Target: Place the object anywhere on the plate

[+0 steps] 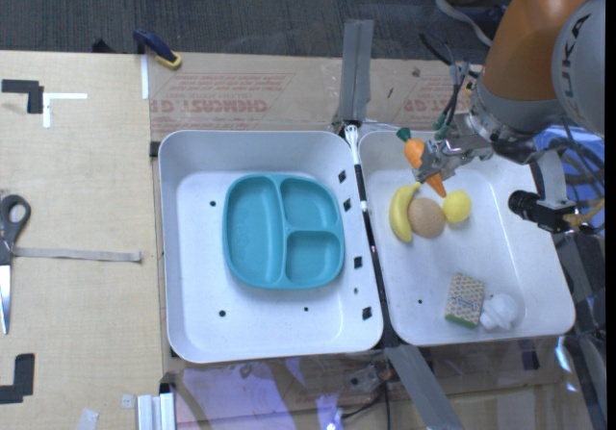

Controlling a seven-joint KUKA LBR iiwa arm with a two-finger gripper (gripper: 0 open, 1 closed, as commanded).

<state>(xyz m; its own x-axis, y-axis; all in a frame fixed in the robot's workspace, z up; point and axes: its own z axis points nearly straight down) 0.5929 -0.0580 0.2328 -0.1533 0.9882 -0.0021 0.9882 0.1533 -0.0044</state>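
Observation:
A teal plate [284, 231] with three compartments lies in the left bin [183, 255] with nothing on it. In the right bin [520, 265], an orange carrot [415, 151] with a green top lies near the back left corner. My gripper [436, 164] is down over the carrot's middle, so orange shows on both sides of it and the middle is hidden. Just in front of it sit a yellow banana [399, 214], a brown egg-shaped object [425, 217] and a yellow lemon [456, 207].
A small patterned box [465, 299] and a white object [500, 311] lie at the front of the right bin. The wall between the two bins [364, 226] separates the carrot from the plate. Scissors [10, 226] lie on the bench at the far left.

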